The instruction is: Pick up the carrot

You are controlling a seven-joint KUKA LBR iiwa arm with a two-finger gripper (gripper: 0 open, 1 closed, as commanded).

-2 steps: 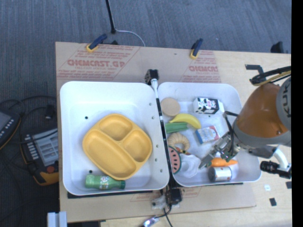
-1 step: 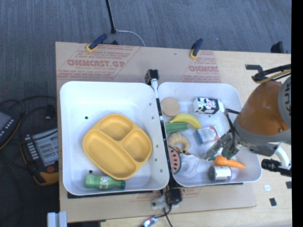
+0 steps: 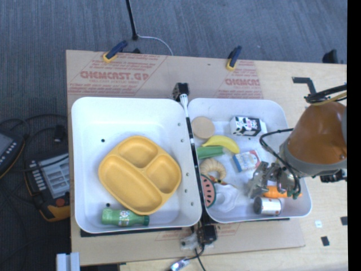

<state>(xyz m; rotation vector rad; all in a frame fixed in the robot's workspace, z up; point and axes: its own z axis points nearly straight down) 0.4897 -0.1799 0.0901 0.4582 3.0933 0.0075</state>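
Grey carpet surrounds a bench topped with brown cardboard (image 3: 141, 75), where two white bins sit side by side. In the right bin (image 3: 279, 109), the gripper (image 3: 260, 180) is low near the front right corner, and whether it is parted or closed cannot be told. Just to its right lies the carrot (image 3: 274, 193), orange, close to or touching the gripper, above a silver can (image 3: 267, 206). A banana (image 3: 221, 144) lies further back. In the left bin (image 3: 90, 109) rest a yellow divided plate (image 3: 139, 174) and a green bottle (image 3: 124, 217).
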